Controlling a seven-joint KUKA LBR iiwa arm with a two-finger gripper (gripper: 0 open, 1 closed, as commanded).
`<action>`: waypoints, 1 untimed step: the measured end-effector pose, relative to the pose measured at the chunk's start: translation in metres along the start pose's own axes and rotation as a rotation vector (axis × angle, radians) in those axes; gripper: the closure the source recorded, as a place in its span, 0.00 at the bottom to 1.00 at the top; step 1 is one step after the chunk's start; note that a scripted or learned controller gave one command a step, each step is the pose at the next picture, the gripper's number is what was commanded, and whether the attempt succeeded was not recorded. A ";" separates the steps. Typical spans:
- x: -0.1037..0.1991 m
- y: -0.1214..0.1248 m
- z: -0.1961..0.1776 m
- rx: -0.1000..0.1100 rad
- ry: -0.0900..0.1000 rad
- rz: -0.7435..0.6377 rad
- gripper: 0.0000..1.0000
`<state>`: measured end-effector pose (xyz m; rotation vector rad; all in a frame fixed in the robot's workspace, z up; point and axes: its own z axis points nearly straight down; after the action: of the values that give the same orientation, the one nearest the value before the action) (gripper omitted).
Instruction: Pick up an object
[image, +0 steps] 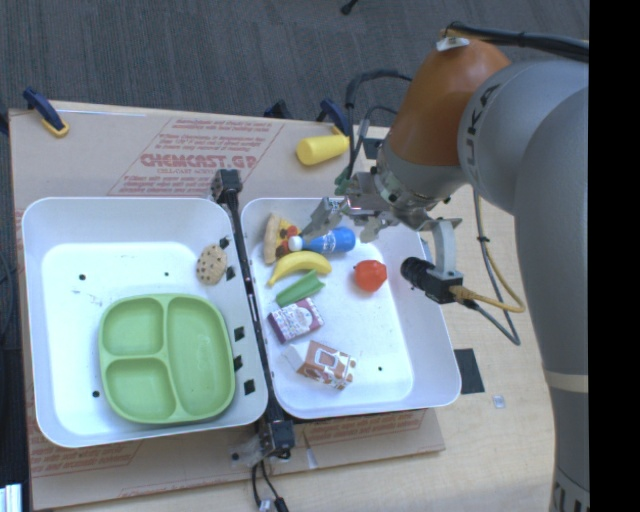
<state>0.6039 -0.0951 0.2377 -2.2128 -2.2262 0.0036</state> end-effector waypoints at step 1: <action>-0.013 -0.093 0.102 0.003 0.001 0.000 0.00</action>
<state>0.5102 -0.1088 0.1361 -2.2109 -2.2242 0.0065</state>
